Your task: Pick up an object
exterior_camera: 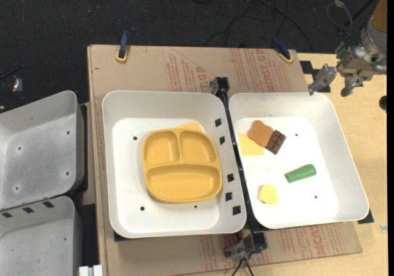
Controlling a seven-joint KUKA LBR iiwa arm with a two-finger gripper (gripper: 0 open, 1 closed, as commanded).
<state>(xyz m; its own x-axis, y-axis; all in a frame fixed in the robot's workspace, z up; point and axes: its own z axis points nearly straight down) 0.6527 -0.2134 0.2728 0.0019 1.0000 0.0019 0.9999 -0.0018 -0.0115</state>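
Pincer hangs released, fingers spread, beyond the right bin's far corner, well apart from the green cylinder.

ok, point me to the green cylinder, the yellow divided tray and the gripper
green cylinder (300,173): camera view, middle of its side.
yellow divided tray (182,166): camera view, its central divider.
gripper (336,79): camera view, midway between its fingertips.

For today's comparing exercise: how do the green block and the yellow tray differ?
The green block is small, solid and rounded like a short cylinder; the yellow tray is large, flat and split into three compartments. The block lies in the right bin, the tray in the left bin. Both rest untouched on white bin floors.
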